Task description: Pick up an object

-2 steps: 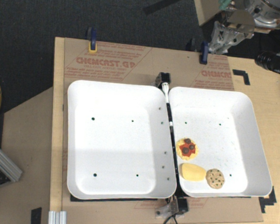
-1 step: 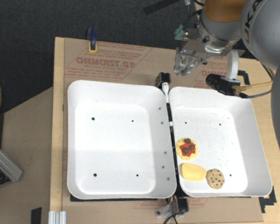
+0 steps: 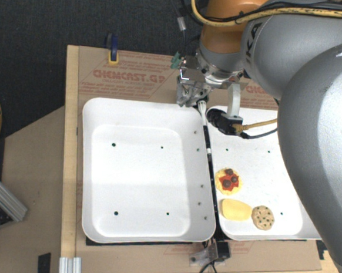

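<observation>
While the gripper (image 3: 190, 99) hovers (grip state unclear), 3 toy foods (image 3: 239, 200) lie in the right bin (image 3: 275, 162).

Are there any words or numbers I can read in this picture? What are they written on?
"CHEMCAST GP" in faded red letters, on the brown board behind the left bin.
More of the same red print, on that board beside the arm: partly hidden, too blurred to read.
Smaller red lines under the big print: too small to read.
</observation>
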You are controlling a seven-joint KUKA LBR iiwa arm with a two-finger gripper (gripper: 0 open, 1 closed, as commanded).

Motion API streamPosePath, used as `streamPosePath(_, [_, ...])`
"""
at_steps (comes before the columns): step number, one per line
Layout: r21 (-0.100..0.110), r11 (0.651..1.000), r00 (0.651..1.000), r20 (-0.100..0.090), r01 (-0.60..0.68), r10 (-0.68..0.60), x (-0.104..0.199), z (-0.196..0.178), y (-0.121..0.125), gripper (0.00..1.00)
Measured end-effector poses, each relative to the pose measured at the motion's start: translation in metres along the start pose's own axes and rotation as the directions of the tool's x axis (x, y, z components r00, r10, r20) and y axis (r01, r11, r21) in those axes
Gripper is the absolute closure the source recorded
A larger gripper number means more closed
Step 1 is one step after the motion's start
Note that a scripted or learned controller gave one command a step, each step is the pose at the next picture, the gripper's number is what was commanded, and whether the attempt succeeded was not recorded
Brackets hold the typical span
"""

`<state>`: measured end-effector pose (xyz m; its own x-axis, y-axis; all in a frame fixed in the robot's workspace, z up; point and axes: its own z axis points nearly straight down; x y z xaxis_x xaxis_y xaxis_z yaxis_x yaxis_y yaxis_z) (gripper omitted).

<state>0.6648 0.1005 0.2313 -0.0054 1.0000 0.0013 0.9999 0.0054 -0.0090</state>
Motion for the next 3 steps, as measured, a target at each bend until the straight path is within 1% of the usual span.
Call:
streamPosePath(1, [-0.022, 1.0, 1.0, -0.003, 0.004, -0.004, 0.083, -0.1, 0.002, 1.0])
streamPosePath(2, [-0.001, 1.0, 1.0, 0.002, -0.001, 0.001, 0.127, -0.026, -0.008, 1.0])
streamPosePath(3, [-0.018, 1.0, 1.0, -0.001, -0.004, 0.004, 0.124, -0.103, -0.002, 1.0])
